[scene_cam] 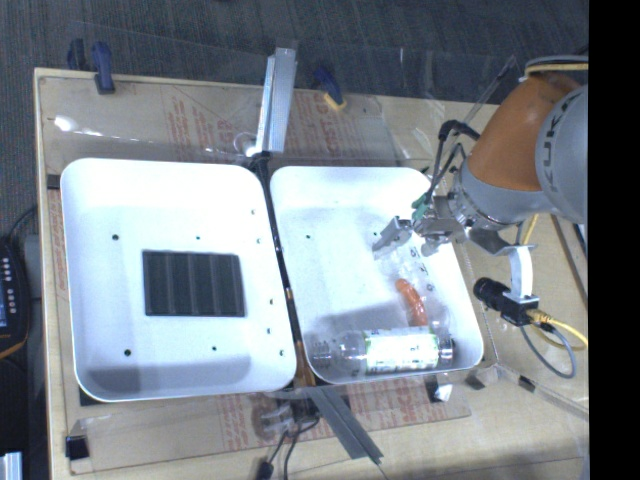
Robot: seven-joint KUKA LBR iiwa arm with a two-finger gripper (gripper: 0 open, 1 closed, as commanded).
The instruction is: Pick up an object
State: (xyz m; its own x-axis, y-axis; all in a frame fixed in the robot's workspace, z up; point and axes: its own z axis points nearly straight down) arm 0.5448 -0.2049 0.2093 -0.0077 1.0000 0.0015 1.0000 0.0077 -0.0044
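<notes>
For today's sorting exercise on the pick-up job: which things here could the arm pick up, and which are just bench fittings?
For the job:
gripper
clear bottle with green label in the right bin
orange object in the same bin

Lying about:
left bin
dark ridged panel in it
blue clamps on the bench edge

Just one fixed cam up high, looking down at a slant on the table (400,118), both white bins (90,268) in frame, arm (520,148) coming in from the right.
</notes>
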